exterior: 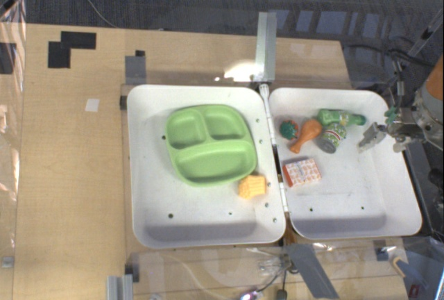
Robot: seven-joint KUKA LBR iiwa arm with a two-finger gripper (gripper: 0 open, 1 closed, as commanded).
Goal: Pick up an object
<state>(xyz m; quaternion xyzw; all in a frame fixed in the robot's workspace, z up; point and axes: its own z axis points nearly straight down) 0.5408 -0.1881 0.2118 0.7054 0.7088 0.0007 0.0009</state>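
The right bin (347,212) holds a small red fruit (288,129), an orange carrot (306,135), a green toy (340,117), a small can (331,139) and a red-and-white box (302,172). In the left bin (149,212) a yellow block (252,186) lies beside a green divided plate (210,143). My gripper (383,139) hovers at the right bin's right side, just right of the can. Its fingers are spread open with nothing between them.
A metal post (266,42) stands behind the seam between the bins. The arm's orange band (436,87) sits at the far right edge. Wooden bench surface (62,153) stretches to the left of the bins.
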